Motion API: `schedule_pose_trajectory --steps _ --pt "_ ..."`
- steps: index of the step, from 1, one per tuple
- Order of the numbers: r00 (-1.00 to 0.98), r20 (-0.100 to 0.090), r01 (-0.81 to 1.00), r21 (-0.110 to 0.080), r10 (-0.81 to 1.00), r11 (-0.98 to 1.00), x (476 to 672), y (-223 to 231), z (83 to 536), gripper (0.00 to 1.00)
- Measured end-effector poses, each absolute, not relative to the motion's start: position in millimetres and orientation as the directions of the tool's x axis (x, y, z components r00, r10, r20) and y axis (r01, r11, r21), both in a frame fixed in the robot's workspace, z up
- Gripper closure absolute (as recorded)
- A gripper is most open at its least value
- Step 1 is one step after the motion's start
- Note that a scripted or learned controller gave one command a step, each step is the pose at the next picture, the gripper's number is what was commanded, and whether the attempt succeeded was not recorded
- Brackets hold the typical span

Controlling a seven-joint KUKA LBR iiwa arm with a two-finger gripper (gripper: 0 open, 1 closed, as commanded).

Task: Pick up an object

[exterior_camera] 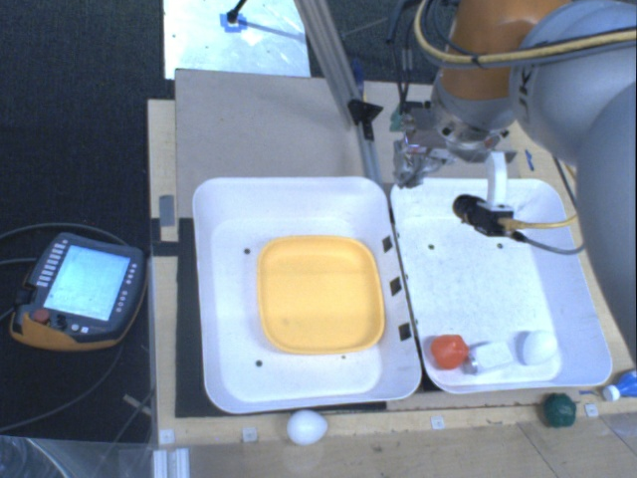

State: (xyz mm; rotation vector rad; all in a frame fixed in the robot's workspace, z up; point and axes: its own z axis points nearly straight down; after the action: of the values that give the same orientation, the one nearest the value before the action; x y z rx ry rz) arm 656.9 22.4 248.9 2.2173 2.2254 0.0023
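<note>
Overhead, two white bins are seen side by side on the bench (299,98). The left bin (224,297) is occupied by a yellow plate (320,294), laid flat near its middle. In the right bin (567,297), three small things are lined up along the near edge: a red ball (448,351) at the left, a small white block (489,357) just beside it, and a white ball (537,347) at the right. The gripper (410,167) is held at the far left corner of the right bin, close to the wall between the bins and well apart from those three things. How far its fingers are parted cannot be told, and nothing is seen between them. A black part with a yellow cable (486,215) is seen below the wrist. A white egg (307,426) and a green ball (558,409) are lying outside the bins on the near bench edge. A pendant (80,289) is placed on the dark floor at the left.
</note>
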Motion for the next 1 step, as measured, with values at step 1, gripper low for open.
schedule_pose_trajectory --steps 1 --pt "-0.005 0.001 1.000 0.001 1.000 0.005 649.6 74.9 254.7 1.00"
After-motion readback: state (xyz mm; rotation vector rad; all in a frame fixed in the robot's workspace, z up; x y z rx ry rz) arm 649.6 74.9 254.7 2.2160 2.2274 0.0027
